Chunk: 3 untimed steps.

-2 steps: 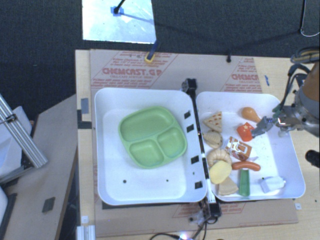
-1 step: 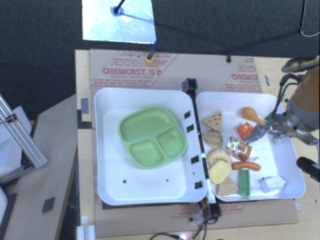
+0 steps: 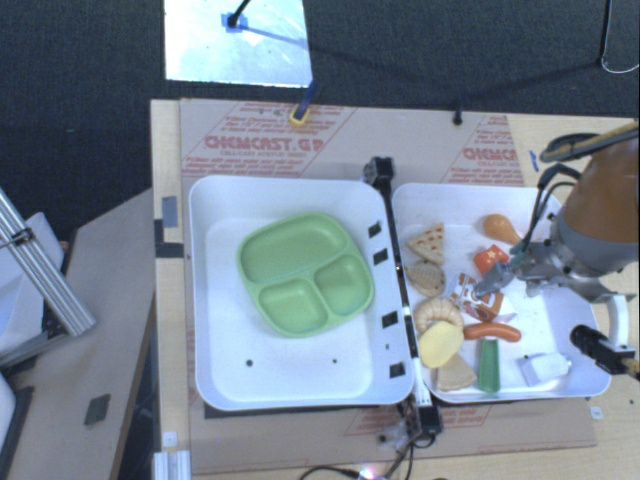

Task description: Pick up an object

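Green stick (image 3: 488, 365): lying nearest, among toy food, awaiting picking.
Gripper (image 3: 497, 280): hovering over red piece (image 3: 490, 259), seemingly targeting; finger state: cannot tell.
Green tray (image 3: 305, 273): resting in left bin (image 3: 215, 298).

Two white bins: left bin (image 3: 215, 298), right bin (image 3: 575, 378). Light-green divided plate (image 3: 305, 273) in left bin. Right bin items: tan wedge (image 3: 428, 242) w/ dark specks, orange drumstick-shaped piece (image 3: 500, 228), red piece (image 3: 489, 259), beige round cracker (image 3: 427, 278), tan bun (image 3: 438, 313), pale-yellow potato (image 3: 440, 344), red-orange sausage (image 3: 492, 332), dark-green stick (image 3: 488, 366), white-grey bit (image 3: 545, 368). Arm (image 3: 605, 213) grey w/ orange band. Bench (image 3: 330, 143) light brown cardboard w/ red lettering. Floor dark, w/ a pale silvery sheet (image 3: 237, 28).
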Each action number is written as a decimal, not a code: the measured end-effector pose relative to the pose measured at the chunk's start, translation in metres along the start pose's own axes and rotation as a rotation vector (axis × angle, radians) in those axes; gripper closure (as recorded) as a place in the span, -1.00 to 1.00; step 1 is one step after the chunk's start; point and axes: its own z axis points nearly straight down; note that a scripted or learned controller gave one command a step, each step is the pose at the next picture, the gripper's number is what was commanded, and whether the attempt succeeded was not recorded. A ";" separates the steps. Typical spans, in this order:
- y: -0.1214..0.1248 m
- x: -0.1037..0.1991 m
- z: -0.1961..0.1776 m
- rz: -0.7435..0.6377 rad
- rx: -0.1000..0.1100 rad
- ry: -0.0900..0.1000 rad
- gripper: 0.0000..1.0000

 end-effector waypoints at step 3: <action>0.011 0.001 0.034 0.001 -0.028 -0.007 1.00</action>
